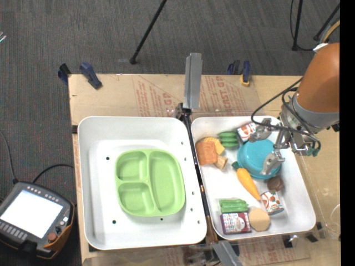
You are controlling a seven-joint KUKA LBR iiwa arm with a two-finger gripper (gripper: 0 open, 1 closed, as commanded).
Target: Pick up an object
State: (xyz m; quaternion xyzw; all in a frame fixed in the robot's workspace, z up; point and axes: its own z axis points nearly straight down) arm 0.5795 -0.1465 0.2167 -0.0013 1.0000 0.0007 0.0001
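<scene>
The right bin (304,204) holds several toy foods. A teal bowl (252,157) lies near its middle, with an orange carrot (248,183) just in front of it. My gripper (267,146) hangs over the bowl's right side, reaching in from the right. It is open: one finger (261,128) points toward a small red-and-white can (246,132) at the back, and the other finger (272,163) rests by the bowl's right rim. Nothing is held between the fingers. The arm's orange band (324,76) sits above the bin's far right corner.
A bread piece (208,150) and a green vegetable (227,139) lie left of the bowl. Near the front are a brown lump (274,183), another can (272,202), a green piece (233,205), a purple packet (236,222) and a tan disc (259,219). The left bin (94,148) holds a green divided plate (150,182).
</scene>
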